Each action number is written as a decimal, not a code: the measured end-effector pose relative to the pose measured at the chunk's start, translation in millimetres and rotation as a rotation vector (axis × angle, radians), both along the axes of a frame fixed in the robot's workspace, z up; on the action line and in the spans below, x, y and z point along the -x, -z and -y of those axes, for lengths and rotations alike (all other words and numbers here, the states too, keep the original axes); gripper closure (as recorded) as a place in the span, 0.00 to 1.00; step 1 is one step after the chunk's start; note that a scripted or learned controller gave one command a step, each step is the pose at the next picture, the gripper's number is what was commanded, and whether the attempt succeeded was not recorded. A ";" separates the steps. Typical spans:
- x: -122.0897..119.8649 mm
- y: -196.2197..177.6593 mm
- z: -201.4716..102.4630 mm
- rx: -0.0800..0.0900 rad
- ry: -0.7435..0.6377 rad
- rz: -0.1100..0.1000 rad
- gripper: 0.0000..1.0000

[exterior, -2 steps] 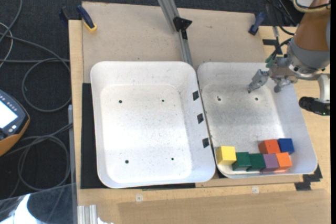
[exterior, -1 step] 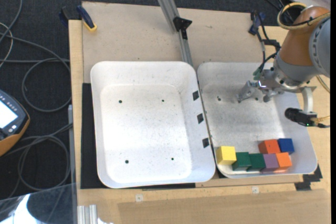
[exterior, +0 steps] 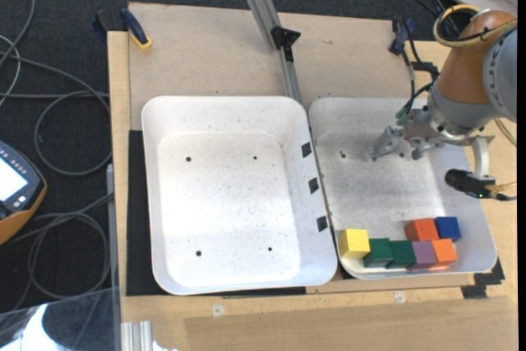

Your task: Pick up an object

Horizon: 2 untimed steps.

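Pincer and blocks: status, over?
Pincer above right bin, holding nothing. Blocks bunched at near edge, untouched. Nothing in the way.

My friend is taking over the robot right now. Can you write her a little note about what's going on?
Gripper: over the upper part of the right bin, above the bare floor, nothing seen between its fingers.
Blocks: all bunched at the right bin's near edge: yellow block, green blocks, purple block, two orange blocks, blue block.
Left bin: no blocks in it.
Done: nothing picked up yet.
Left: move to the blocks, grab one, lift it.
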<state>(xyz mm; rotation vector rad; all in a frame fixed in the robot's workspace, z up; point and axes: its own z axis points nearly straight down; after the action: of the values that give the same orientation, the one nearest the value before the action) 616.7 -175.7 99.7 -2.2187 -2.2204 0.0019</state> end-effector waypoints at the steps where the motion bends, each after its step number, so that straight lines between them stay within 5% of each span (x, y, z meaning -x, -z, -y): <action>1: -1.2 -11.8 0.0 0.000 0.000 0.004 1.00; 2: -0.2 -58.0 -6.5 0.002 -0.002 0.008 1.00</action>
<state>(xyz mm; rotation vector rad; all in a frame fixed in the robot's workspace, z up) 616.9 -169.2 157.7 -2.2221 -2.2273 -0.0054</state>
